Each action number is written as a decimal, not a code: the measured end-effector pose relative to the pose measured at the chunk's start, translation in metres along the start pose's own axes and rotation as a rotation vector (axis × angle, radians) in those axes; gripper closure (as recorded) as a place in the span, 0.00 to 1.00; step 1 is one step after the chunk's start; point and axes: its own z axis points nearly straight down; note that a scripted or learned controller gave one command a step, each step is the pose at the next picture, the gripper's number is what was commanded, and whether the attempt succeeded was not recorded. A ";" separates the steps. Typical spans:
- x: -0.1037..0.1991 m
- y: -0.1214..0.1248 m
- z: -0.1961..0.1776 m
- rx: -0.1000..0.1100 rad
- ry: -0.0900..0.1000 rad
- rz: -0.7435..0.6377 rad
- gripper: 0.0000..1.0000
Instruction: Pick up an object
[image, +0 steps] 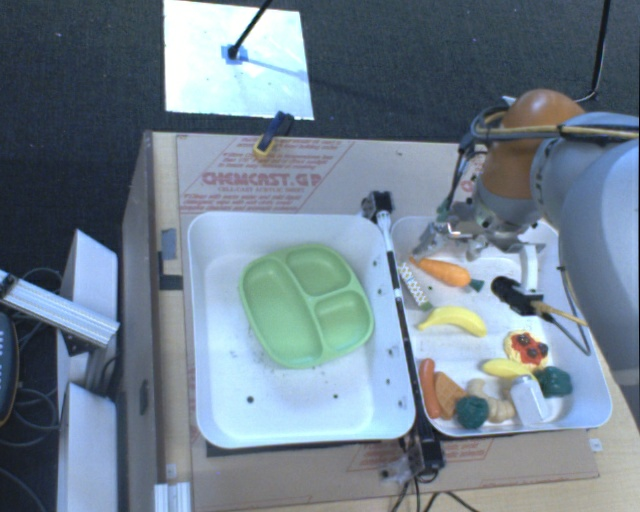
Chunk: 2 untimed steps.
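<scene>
My gripper (452, 240) hangs over the far end of the right bin (597, 400), open, with nothing between its fingers. Just below it lies an orange toy carrot (445, 272) with a green stem end. A yellow banana (453, 320) lies nearer the front, and a pale corn cob (413, 284) rests by the bin's left wall. Closer to the front sit a pizza slice (527, 348), a yellow piece (505, 368), two broccoli pieces (553, 380) (472, 410), and orange-red sausage pieces (436, 386).
The left bin (215, 400) holds a green divided plate (305, 305). A black divider bar (395, 310) runs between the bins. A yellow-handled tool (270, 135) lies on the cardboard behind the bins. The grey arm (590, 190) fills the upper right.
</scene>
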 end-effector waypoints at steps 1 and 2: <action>0.001 -0.001 0.001 0.002 -0.001 0.000 0.00; 0.003 -0.003 0.004 0.007 -0.002 0.001 0.00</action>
